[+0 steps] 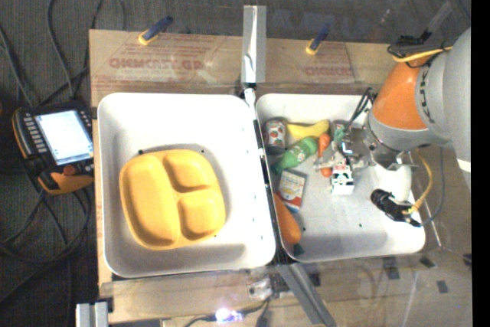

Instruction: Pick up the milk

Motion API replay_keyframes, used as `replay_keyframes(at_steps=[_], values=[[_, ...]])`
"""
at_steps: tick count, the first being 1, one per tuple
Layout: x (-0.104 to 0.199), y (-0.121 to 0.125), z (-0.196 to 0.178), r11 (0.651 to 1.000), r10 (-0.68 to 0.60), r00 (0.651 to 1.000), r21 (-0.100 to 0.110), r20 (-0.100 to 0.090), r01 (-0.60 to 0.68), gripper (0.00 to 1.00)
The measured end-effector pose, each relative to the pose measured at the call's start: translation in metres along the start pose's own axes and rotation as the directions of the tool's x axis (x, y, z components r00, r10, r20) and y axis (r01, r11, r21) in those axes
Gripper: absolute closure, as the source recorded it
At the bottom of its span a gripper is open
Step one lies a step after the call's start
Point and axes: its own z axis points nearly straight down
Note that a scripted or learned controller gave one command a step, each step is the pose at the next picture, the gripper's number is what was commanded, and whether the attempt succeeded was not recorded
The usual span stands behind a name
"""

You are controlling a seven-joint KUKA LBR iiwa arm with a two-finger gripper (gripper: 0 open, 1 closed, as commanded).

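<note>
hidden: gripper (346, 157) finger state could not be told, blurred metal
milk: small white cow-print milk carton (342, 180), right white bin (398, 241), just below gripper
axis: unclear, too small

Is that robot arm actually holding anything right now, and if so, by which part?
It cannot be told. The gripper sits right over the small milk carton in the right bin, but a hold on it isn't visible.

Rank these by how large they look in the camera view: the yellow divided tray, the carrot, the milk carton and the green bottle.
1. Yellow divided tray, by far the largest.
2. Carrot and green bottle: they look about alike, so I won't rank them.
3. Milk carton, smallest, though the gripper above may cover part of it.
</note>
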Motion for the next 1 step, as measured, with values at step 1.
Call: replay_keyframes(at_steps=[1], values=[[0.0835, 0.0239, -0.0838, 0.997, -0.074, 0.997, 0.012, -0.003, 0.074, 1.00]])
